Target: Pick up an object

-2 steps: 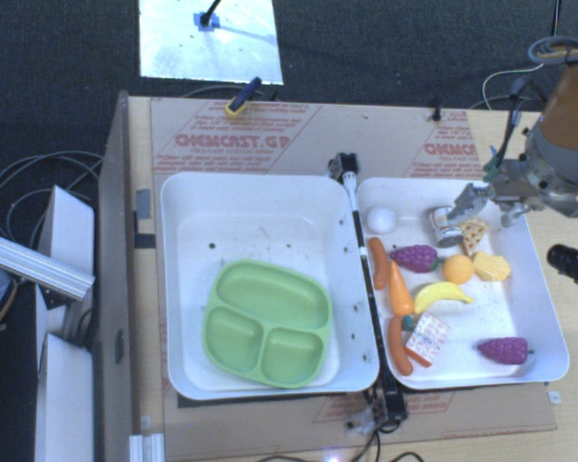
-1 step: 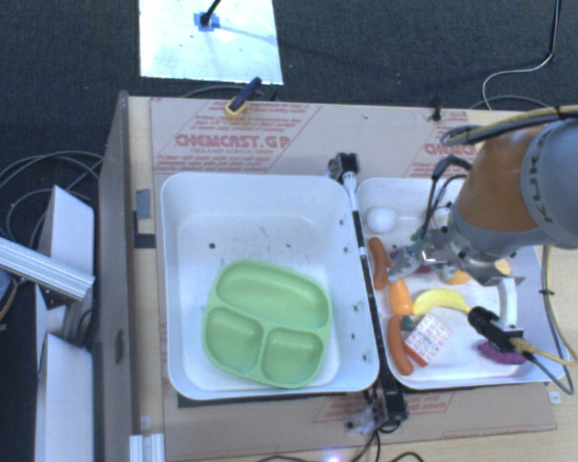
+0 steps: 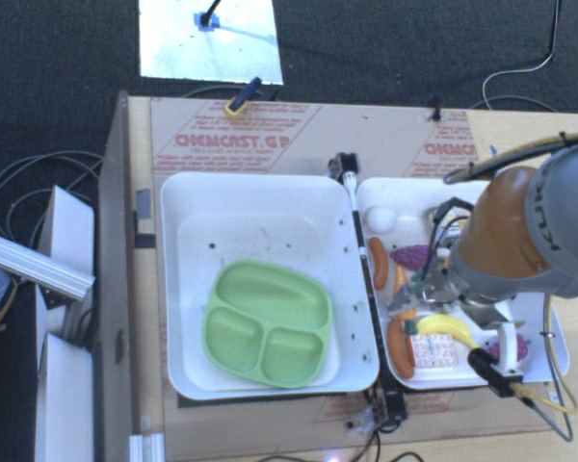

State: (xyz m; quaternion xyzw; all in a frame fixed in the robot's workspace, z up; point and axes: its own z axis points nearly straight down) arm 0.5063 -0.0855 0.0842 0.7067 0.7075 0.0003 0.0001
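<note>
A: Okay, near edge first. What is logged?
B: A green divided plate (image 3: pixel 267 322) is recorded in the left bin (image 3: pixel 241 219), well apart from the arm and judged outside this attempt. In the right bin (image 3: pixel 409 198), a yellow banana (image 3: pixel 445 328) is noted lying across a red-printed card (image 3: pixel 435 356). An orange sausage-shaped piece (image 3: pixel 400 347) is set against the divider side, and a pink item (image 3: pixel 513 347) sits further right. The items are packed tight, probably dumped there as pick candidates.
A: Gripper?
B: The gripper (image 3: pixel 409 295) is seen low over the right bin, just behind the banana, angled down toward the pile. Whether it is open or closed cannot be told, and nothing is shown gripped.
A: Target?
B: None is named by the task. The banana is judged the closest candidate. Just beyond the gripper, an orange carrot-like piece (image 3: pixel 378 261) and a purple item (image 3: pixel 411 255) are marked. A white ball (image 3: pixel 380 219) is tagged at the far corner.
</note>
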